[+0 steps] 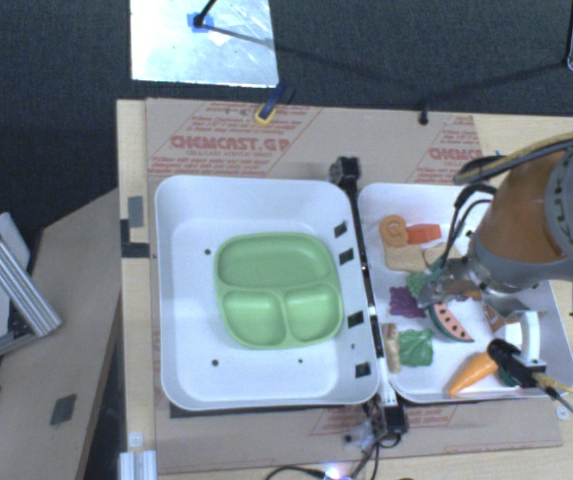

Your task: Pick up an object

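The right bin point(556, 343) holds several toy foods. An orange roll point(394, 230) and a red piece point(424, 233) lie at the back, with a beige bread slice point(403, 258) just in front of them. Nearer the front are purple grapes point(402, 301), a watermelon slice point(451, 322), a green leaf point(416, 348), a pale stick point(391, 346) and an orange carrot point(473, 370). My gripper point(445, 285) reaches down in the middle of this bin, just above the watermelon slice and right of the grapes. The wrist hides its tips.
The left bin point(181, 268) carries a green divided plate point(274, 290). A black-clipped divider point(358, 268) runs between the two bins. The arm's orange and grey body point(541, 218) covers the right bin's back right part.
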`<state>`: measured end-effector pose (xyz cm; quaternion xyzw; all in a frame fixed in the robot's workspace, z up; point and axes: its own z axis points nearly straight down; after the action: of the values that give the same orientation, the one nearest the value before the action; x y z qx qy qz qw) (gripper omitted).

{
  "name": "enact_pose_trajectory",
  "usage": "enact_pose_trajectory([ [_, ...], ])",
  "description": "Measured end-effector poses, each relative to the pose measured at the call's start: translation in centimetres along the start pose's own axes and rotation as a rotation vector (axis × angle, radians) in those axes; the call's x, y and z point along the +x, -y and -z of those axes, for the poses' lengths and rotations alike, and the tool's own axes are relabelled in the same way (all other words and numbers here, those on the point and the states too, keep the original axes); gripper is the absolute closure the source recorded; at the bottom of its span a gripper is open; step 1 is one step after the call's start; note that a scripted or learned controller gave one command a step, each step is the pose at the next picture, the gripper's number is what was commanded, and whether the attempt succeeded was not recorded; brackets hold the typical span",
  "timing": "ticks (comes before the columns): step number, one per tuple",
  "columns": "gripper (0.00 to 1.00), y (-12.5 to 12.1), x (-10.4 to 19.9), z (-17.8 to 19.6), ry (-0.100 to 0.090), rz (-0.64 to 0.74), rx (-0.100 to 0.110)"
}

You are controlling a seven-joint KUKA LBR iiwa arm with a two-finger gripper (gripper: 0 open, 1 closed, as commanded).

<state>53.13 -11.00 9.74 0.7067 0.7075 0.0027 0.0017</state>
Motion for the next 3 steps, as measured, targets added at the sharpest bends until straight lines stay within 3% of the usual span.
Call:
enact_pose_trajectory([
  [2,1.0,-1.1,-0.7,10.0,0.003,0.003,-0.001],
  [3,1.0,-1.2,-0.7,12.9,0.002,0.004,0.002],
])
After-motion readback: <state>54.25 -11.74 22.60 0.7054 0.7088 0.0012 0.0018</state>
